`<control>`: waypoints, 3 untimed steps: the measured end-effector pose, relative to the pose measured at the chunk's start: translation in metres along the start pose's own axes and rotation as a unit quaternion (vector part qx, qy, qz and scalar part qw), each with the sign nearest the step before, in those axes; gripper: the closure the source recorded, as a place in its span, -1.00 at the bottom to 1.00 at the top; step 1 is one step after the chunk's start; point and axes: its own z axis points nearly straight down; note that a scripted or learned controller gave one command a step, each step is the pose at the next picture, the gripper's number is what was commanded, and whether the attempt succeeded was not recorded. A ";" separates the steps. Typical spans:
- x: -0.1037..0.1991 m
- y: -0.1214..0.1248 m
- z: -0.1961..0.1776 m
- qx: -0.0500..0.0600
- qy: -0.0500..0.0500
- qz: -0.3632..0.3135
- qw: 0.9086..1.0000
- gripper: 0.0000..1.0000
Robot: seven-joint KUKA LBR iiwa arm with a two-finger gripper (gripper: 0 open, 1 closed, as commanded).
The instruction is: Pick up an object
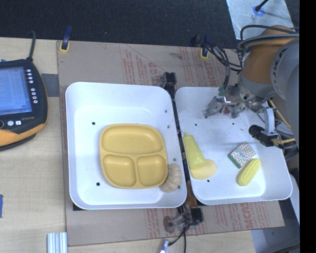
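My gripper (pixel 221 112) hangs over the far part of the right bin (pixel 221 194), its fingers spread open with nothing between them. Nearer the front of that bin lie a yellow squeeze-bottle-shaped toy (pixel 196 156) against the left wall, a small green-and-white patterned block (pixel 242 154), and a yellow corn cob (pixel 248 172) just beside the block. All three sit well below the gripper in the view, apart from it. The left bin (pixel 84 104) holds a yellow divided plate (pixel 132 155) and a beige garlic-like lump (pixel 172 178) at the plate's lower right corner.
The grey arm with its orange band (pixel 263 57) and cables crowd the right bin's far right corner. A black clamp part (pixel 263 136) juts over the right wall. A tablet-like controller (pixel 13 101) rests on the bench at far left.
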 end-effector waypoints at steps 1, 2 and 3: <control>0.023 0.001 -0.001 0.000 0.000 -0.001 1.000 -1.00; 0.125 0.002 -0.103 -0.004 0.001 -0.001 1.000 -1.00; 0.065 0.000 -0.102 -0.003 0.000 0.002 1.000 -1.00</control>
